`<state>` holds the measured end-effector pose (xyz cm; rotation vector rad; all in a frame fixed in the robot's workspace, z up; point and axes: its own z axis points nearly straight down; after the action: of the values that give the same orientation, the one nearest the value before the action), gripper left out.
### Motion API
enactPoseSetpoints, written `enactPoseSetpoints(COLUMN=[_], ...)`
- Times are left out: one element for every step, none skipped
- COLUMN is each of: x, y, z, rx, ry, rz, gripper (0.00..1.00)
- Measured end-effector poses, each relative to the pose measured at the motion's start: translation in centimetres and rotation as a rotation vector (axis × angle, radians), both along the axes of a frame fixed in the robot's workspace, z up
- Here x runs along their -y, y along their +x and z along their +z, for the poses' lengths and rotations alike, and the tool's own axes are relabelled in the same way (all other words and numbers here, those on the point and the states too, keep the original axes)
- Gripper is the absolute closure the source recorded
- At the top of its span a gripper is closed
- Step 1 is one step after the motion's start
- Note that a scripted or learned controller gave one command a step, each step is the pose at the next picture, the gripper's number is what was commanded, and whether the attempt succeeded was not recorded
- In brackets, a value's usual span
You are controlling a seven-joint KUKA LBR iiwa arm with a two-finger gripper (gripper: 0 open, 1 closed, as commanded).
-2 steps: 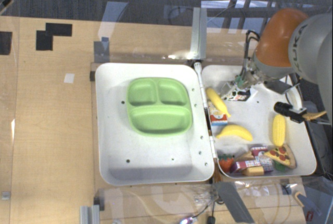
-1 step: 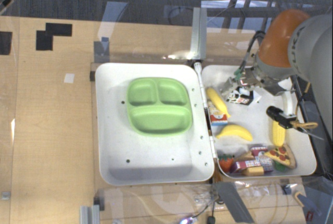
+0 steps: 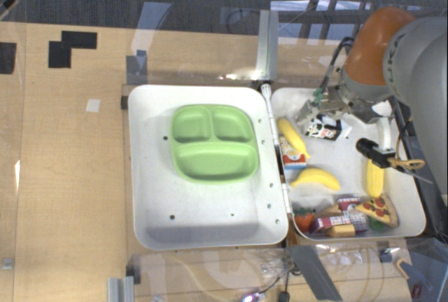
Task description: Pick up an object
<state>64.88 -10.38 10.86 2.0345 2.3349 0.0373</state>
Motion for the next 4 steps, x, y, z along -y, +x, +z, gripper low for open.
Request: enactPoseSetpoints(x=[-0.6, 0.5, 1.1, -0.7], y=[0.4, -8.8, -8.7, -4.2], z=[1.4, -1.7, -1.6, -1.7], rx=[0.010, -0.035, -0.028, -0.034], ry=[0.005, 0.000, -0.011, -0.004], rz=[0.008, 0.300, 0.294, 0.352], gripper=[1.00, 1.00, 0.00, 0.00])
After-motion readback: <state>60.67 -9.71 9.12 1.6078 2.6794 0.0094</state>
